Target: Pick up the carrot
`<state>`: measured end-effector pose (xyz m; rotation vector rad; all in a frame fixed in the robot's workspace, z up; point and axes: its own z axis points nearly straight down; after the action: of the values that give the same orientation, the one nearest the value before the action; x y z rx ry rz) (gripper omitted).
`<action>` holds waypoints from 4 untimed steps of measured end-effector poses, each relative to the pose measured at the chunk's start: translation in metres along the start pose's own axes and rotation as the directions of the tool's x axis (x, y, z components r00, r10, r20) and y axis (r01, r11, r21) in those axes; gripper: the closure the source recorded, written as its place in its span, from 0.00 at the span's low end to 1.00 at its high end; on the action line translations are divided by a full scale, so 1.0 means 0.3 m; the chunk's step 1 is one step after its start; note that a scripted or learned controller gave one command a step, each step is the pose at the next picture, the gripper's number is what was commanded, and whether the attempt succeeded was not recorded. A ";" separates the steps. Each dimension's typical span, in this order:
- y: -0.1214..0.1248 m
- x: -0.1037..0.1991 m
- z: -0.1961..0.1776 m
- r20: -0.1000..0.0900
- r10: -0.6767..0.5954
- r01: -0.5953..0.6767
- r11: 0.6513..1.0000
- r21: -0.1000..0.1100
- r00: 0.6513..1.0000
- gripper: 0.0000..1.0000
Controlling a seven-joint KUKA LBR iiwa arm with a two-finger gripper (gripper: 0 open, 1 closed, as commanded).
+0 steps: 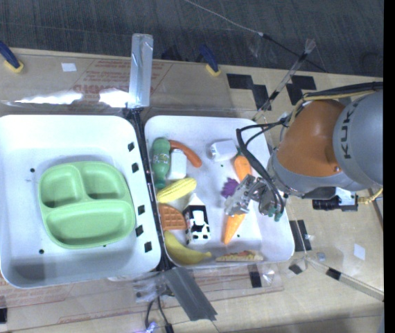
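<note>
Two white bins before you.
Your metal pincer (242, 198) hovers over the tapered orange carrot (232, 225); grip state unclear.

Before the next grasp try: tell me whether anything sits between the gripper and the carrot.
Nothing visible does. The gripper hangs in the right bin, right over the top end of the carrot, which lies bare below it. The purple piece sits just to the camera's left of the gripper, close by, not between them.
</note>
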<state>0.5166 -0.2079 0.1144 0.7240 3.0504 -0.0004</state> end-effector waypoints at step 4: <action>0.037 0.071 -0.326 0.000 0.294 -0.294 0.956 0.001 0.956 1.00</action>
<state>0.5019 -0.1884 0.2121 1.1691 2.9091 0.0002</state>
